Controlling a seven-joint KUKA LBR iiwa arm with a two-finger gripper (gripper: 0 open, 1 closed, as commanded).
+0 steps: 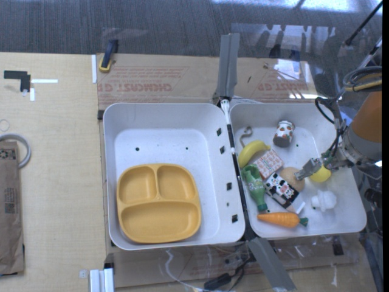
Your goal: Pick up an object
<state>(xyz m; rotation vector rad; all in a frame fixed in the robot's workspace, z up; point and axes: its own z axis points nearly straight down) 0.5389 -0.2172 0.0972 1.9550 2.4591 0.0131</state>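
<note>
**Reaching Into a Crowded Bin: Where the Grab Could Slip**

Reaching in from the right, the gripper (310, 168) hung low over the right bin (346, 224), its grey fingers pointing toward the middle of the clutter. Whether those fingers stood wide or closed could not be told; they were small and partly merged with what lay beneath them.

The chief risk was crowding. A small yellow object (321, 174) sat touching or just under the fingertips on their right side, a tan round piece (292, 177) lay just to their left, and the black-and-white carton (281, 189) pressed against that. A closing grip could have pinched an edge and not a body, or nudged a neighbour and sent the target sliding. The yellow object looked rounded and smooth, so it would likely have squirted out of an off-centre pinch.

Other candidates lay farther off: the banana (252, 151) and the patterned packet (267, 162) up and to the left, the green bottle (254, 187) near the bin's left wall, the carrot (279, 219) along the front, a white object (324, 201) just below the gripper, and a small mug-like figure (283, 134) toward the back. The left bin (158, 120) held only a yellow divided plate (158, 202), well apart from the arm.

Nothing was visibly held.
</note>
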